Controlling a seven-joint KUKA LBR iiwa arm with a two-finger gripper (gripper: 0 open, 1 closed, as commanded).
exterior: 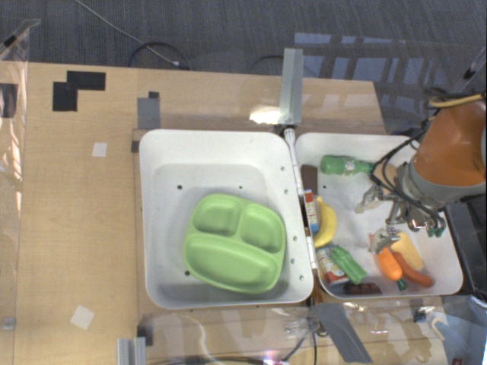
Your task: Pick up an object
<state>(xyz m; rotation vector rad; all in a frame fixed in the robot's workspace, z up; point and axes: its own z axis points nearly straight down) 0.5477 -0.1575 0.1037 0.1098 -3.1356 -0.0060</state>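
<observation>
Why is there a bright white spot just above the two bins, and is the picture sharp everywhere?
Camera view: the spot is glare on the bench by the metal post; the green tray looks crisp; the gripper and small items near it are blurrier.

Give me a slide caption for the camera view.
Pincer over right bin beside carrot; green plate in left bin.

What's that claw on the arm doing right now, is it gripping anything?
Gripper: low over the right bin, above the carrot; whether it is open, closed or gripping anything cannot be told from this view.
</observation>
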